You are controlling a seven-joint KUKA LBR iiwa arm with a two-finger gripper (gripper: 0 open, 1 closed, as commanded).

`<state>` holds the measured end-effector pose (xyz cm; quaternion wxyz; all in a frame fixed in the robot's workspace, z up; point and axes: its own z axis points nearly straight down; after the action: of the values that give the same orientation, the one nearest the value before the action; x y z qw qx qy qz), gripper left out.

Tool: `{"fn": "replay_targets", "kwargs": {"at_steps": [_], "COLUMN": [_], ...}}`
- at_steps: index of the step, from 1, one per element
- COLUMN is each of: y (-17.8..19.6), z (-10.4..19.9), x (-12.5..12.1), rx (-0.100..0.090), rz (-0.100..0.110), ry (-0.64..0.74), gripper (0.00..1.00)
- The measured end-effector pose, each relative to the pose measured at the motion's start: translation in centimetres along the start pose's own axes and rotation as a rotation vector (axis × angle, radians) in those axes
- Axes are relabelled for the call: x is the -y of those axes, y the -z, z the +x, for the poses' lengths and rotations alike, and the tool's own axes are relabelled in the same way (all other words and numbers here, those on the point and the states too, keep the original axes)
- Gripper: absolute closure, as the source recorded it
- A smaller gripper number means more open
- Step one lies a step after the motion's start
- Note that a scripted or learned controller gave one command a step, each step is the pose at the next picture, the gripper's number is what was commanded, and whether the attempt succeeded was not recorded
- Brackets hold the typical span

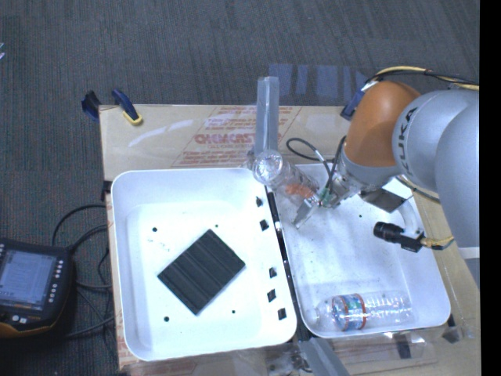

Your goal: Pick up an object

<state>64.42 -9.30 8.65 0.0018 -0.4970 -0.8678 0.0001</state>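
In the left bin a dark ribbed rectangular pad lies flat near the middle. A clear plastic bottle with a coloured label lies on its side at the front of the right bin. A tall clear plastic flute stands at the back, where the two bins meet. A small clear item with orange in it lies just right of the flute's base. My gripper hangs low over the right bin's back left corner, right beside that orange item, and nothing shows as held.
The grey arm with its orange band fills the back right, above the right bin. A black cable plug hangs over the bin's right side. Small black clips line the divide between bins. A teach pendant sits far left.
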Motion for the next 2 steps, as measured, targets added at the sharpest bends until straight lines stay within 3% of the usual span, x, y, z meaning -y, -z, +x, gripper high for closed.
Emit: {"fn": "replay_targets", "kwargs": {"at_steps": [1,2], "y": [0.1,0.1], "z": [-2.0,-1.7], "x": [4.5,0.9], "rx": [0.0,0.002], "rz": [-0.001,-0.003], "ry": [0.07,0.098], "gripper": [0.0,0.0]}}
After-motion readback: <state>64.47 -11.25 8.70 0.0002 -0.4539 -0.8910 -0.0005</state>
